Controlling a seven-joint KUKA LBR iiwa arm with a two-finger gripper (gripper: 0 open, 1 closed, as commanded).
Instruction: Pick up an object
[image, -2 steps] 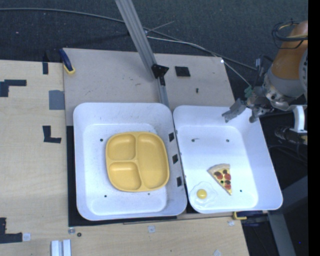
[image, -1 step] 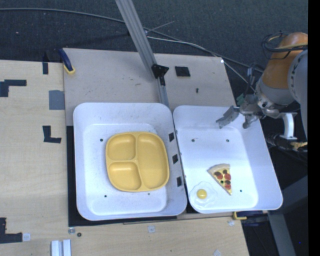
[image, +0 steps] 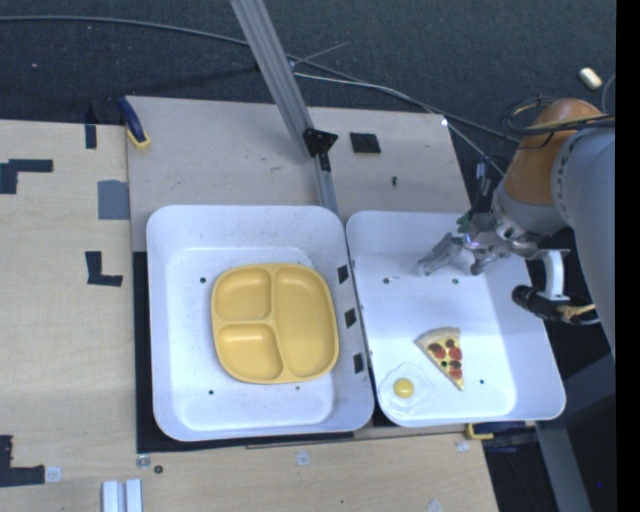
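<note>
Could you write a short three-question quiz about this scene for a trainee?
1. True or false: the yellow plate lies in the left bin.
2. Which thing lies nearest the pizza slice? A) plate B) fried egg C) blue clamp
3. Fill in: the gripper is over the ____ bin.

Key: 1 true. 2 B. 3 right. The gripper is above the far part of that bin, apart from the pizza slice and the egg, and nothing shows between its fingers.
</note>
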